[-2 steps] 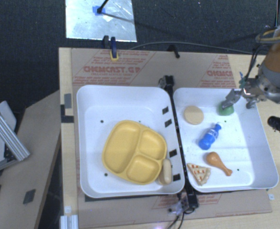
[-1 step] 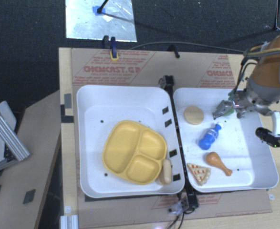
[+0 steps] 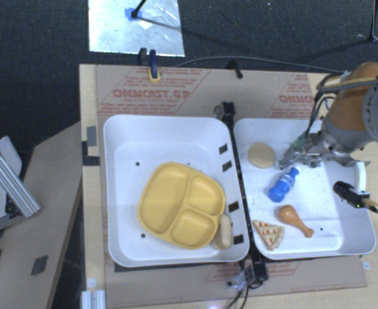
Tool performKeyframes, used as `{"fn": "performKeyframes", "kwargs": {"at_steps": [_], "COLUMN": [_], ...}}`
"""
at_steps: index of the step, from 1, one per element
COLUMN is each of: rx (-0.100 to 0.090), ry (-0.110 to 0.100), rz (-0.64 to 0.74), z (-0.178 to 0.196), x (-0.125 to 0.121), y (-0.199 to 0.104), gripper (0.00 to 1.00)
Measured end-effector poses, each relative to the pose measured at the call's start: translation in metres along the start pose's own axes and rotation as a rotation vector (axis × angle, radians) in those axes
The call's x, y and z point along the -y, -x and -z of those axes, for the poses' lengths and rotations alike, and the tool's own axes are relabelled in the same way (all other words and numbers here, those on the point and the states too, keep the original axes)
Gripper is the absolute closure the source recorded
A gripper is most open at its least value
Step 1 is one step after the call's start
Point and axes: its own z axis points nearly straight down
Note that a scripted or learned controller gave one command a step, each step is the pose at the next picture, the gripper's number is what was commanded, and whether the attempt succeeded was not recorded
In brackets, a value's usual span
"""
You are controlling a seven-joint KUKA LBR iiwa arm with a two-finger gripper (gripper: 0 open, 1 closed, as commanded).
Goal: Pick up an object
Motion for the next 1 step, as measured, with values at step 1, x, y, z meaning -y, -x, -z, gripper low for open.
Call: {"fn": "performKeyframes", "kwargs": {"at_steps": [1], "rx": [0.002], "ry": [0.006], "rz": [0.000], "z": [0.0136], "x": [-0.0016], "y": [0.0005], "gripper": [1.00]}}
